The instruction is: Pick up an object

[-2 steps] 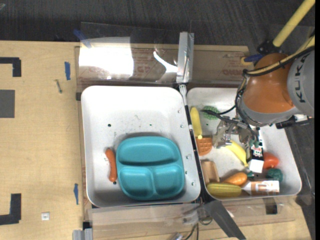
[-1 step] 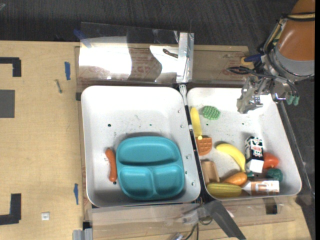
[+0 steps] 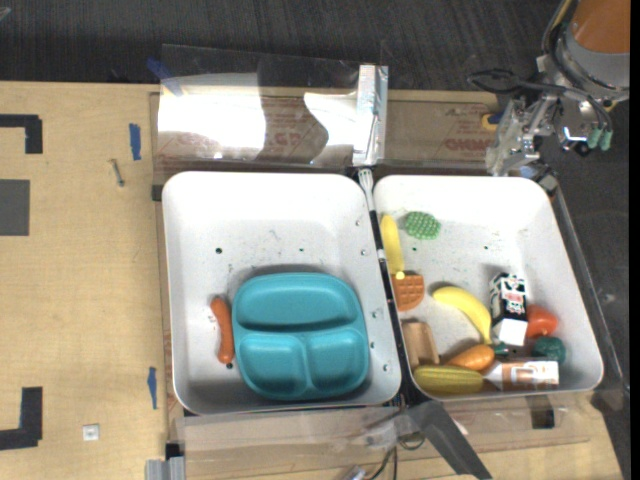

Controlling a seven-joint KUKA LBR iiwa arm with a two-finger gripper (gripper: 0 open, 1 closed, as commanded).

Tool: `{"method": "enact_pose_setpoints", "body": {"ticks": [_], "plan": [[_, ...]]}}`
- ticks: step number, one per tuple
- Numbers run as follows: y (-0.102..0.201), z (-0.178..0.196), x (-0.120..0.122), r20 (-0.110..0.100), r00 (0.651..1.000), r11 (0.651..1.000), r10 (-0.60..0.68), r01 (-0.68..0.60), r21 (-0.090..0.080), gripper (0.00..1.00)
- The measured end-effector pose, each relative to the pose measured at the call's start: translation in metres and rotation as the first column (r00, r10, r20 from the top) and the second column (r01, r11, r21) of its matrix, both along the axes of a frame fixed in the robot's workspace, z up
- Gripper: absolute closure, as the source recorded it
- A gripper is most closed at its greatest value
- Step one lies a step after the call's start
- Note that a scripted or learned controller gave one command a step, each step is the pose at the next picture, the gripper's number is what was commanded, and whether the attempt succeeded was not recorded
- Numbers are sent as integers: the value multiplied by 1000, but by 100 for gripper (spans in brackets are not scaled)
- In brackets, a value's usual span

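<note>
My gripper (image 3: pixel 518 146) hangs over the back right corner of the right bin (image 3: pixel 470 200), open, with nothing between its fingers. All the objects lie lower in the view, apart from it. The right bin holds a green knobbly piece (image 3: pixel 422 226), a yellow corn cob (image 3: pixel 391 245), an orange piece (image 3: pixel 408 290), a banana (image 3: pixel 465 308), a black-and-white carton (image 3: pixel 511 293), a red tomato (image 3: pixel 541 321), a carrot (image 3: pixel 473 356), a wooden block (image 3: pixel 420 343), a yellow-green gourd (image 3: pixel 447 379) and a white tube (image 3: pixel 525 373).
The left bin (image 3: pixel 190 218) bears a teal divided tray (image 3: pixel 298 333) with an orange sausage (image 3: pixel 225 330) along its left side. A clear plastic sheet (image 3: pixel 260 118) and an upright metal strip (image 3: pixel 368 108) stand behind the bins. Cables trail beside the wrist (image 3: pixel 590 78).
</note>
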State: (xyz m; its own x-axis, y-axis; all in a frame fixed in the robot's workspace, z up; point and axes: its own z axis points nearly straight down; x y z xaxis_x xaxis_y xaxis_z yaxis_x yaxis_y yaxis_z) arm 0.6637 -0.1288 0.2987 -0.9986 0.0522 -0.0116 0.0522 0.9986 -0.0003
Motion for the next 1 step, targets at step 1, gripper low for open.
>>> {"method": "enact_pose_setpoints", "body": {"ticks": [1], "plan": [[-11,11,-5,2,997,997,73,-73,-1,100]]}}
